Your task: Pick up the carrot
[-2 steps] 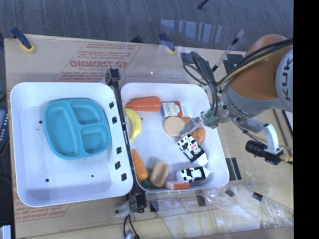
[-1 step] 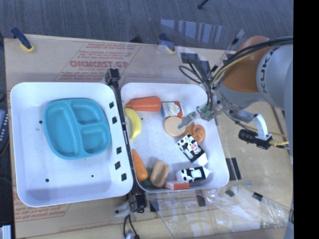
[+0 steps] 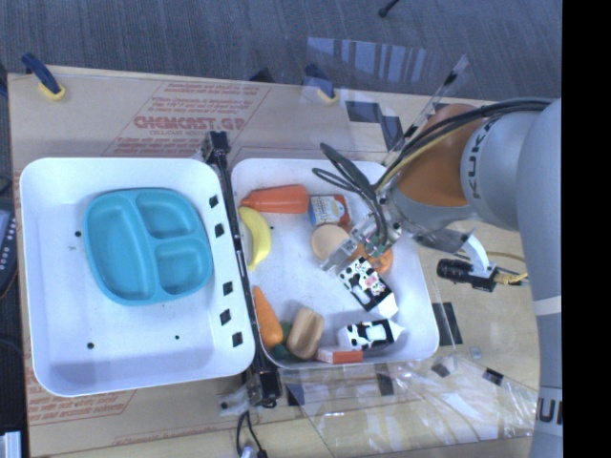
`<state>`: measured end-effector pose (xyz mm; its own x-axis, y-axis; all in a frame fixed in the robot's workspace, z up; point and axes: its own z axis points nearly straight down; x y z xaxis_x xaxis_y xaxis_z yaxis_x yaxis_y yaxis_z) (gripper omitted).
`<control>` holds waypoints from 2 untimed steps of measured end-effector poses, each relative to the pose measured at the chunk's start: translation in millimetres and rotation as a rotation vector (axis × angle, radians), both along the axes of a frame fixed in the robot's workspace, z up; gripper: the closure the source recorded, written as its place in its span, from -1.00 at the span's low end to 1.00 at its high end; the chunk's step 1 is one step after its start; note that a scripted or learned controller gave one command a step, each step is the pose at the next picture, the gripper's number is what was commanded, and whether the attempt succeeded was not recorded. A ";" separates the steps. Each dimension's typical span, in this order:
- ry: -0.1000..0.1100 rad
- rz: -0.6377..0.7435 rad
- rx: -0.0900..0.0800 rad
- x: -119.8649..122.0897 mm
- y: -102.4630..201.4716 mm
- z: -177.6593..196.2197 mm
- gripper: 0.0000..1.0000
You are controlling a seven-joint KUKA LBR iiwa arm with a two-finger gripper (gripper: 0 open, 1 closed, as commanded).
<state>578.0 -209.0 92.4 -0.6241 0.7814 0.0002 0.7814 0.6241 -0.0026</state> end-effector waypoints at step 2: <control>0.008 -0.125 -0.001 2.6 5.1 13.8 -1.00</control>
